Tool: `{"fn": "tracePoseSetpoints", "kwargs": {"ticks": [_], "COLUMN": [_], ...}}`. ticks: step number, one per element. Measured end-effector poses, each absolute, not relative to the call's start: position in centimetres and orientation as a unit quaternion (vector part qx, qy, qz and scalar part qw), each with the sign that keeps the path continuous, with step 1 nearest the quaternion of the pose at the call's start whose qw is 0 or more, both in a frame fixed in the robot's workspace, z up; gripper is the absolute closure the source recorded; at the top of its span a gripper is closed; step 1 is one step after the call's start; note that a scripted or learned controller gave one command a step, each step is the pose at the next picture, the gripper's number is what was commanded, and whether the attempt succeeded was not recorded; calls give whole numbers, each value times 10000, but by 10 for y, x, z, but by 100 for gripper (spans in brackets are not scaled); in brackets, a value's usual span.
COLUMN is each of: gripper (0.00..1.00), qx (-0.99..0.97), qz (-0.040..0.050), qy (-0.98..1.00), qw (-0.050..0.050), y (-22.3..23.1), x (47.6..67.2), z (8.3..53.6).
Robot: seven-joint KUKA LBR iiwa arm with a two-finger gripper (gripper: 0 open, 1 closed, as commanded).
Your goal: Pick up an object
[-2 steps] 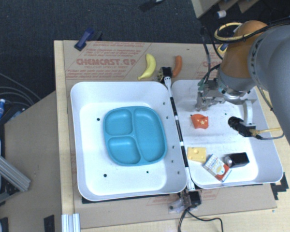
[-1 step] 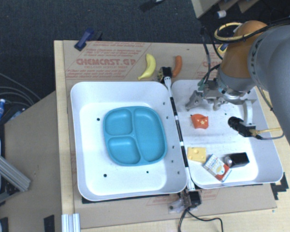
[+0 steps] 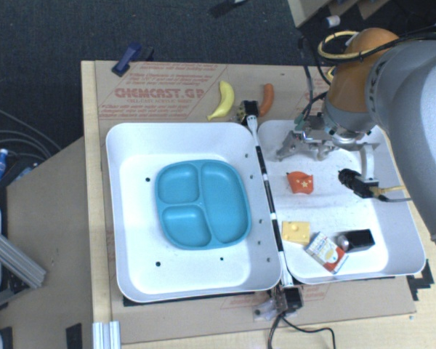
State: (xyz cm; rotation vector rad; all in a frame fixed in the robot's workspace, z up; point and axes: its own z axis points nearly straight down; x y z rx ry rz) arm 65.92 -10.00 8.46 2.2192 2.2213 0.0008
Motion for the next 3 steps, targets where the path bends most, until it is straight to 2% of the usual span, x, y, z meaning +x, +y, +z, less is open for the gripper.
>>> {"fn": "tracePoseSetpoints", "kwargs": {"ticks": [1,2,3], "gripper": [100,0,0], "qx": [7063,7064,7073], "qz": [8,6,-5], "qy": [7079,7078,7069], "qw": [24,22,-11], "y": [-100,-100,-92], "x": [660,660,638], "z": [95,95,85]}}
